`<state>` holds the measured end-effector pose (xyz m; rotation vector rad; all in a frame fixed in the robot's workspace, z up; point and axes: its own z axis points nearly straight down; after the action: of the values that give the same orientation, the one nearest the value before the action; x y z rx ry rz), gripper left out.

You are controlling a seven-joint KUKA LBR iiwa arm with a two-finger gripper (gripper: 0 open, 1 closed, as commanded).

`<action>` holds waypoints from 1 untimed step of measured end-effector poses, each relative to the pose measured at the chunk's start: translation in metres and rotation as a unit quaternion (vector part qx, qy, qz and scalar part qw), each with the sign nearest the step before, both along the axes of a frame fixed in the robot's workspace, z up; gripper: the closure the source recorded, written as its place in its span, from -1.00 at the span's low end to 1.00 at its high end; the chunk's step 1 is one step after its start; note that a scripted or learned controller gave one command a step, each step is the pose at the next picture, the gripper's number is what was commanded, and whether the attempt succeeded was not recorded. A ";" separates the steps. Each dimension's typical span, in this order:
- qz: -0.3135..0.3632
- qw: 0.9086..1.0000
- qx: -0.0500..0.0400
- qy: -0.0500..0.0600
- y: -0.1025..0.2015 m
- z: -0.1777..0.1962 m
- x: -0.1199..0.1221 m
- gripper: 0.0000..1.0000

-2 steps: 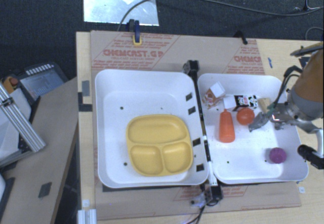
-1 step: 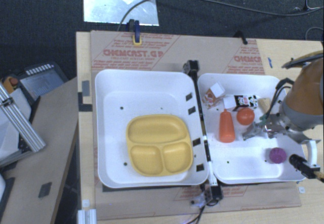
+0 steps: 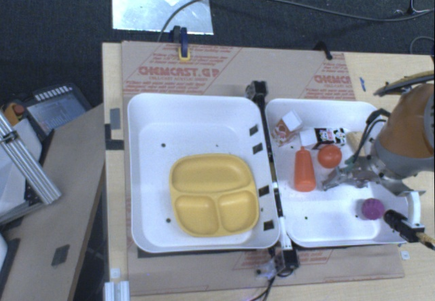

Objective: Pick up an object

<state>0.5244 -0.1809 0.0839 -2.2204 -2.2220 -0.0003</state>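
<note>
White plastic all round: two shallow bins sit side by side on the counter [image 3: 112, 157], over a sheet of brown cardboard [image 3: 224, 68] printed with red lettering. Over in the left bin [image 3: 146, 116] there's a yellow divided tray [image 3: 213, 193], three compartments, lying flat toward the near right of the bin floor. The action is in the right bin [image 3: 319, 228], where the grey arm [image 3: 408, 136] with its orange band comes in from the right edge and the pincer [image 3: 334, 180] is down low over the bin floor, its metal tips pointing left. Whether those tips are spread or closed, I cannot tell from this angle, and nothing shows between them. Just above the tips sits a small red-orange ball [image 3: 329, 155], very near, contact unclear. Left of the tips stands or lies an orange bottle-shaped piece [image 3: 304, 169], narrow end toward the far wall, close beside the ball. Further back, a small brown and white carton [image 3: 287, 127] rests near the bin's far left corner, and a black and white carton [image 3: 329, 136] lies just behind the ball. Near the front right, a purple ball [image 3: 372, 208] sits apart from the rest, below the arm's wrist
</note>
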 end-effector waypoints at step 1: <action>0.000 1.000 -0.001 -0.002 0.000 0.012 0.001 1.00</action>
<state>0.5254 -0.1814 0.0955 -2.2228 -2.2240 -0.0024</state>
